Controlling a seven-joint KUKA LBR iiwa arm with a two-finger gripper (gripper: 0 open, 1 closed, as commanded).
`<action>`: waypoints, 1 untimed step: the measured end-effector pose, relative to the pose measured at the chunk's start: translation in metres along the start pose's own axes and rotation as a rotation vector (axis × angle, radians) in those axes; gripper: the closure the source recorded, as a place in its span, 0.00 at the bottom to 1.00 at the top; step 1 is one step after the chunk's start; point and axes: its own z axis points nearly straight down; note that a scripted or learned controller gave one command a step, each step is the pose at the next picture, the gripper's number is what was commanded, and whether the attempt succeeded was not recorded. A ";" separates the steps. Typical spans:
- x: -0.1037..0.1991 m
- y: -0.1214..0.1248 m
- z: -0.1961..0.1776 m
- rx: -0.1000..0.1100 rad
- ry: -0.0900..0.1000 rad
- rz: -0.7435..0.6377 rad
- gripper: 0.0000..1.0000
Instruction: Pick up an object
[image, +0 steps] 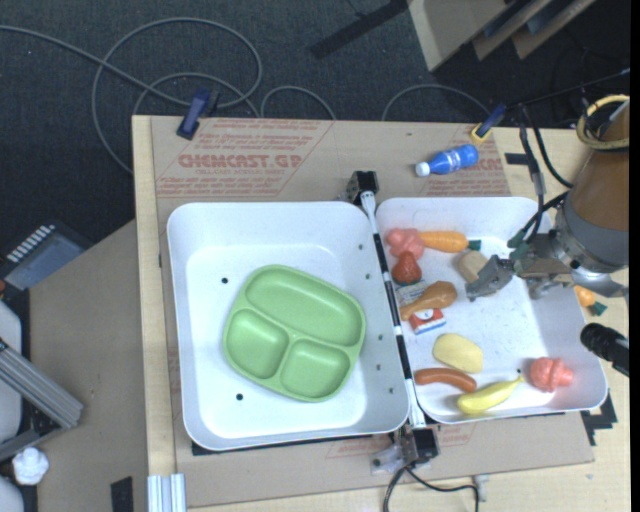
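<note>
The right bin (570, 330) holds several toy foods: a pink piece (403, 241), a carrot (443, 241), a red piece (407, 268), a beige chunk (470, 265), a brown drumstick (432, 297), a small red-and-white box (428, 320), a yellow potato (458, 351), a sausage (445, 378), a banana (488, 396) and a pink-red fruit (549, 373). My gripper (515, 280) hangs over the upper middle of this bin, open, with nothing between its fingers. Its left finger (488, 279) is just right of the beige chunk.
The left bin (200, 240) carries a green divided plate (293, 331). A blue bottle (447, 160) lies on the bench behind the right bin, and a blue clip (195, 112) sits at the bench's far left corner. A black divider rail (388, 300) runs between the bins.
</note>
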 end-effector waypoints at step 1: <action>0.003 -0.023 0.153 -0.001 -0.001 0.001 0.00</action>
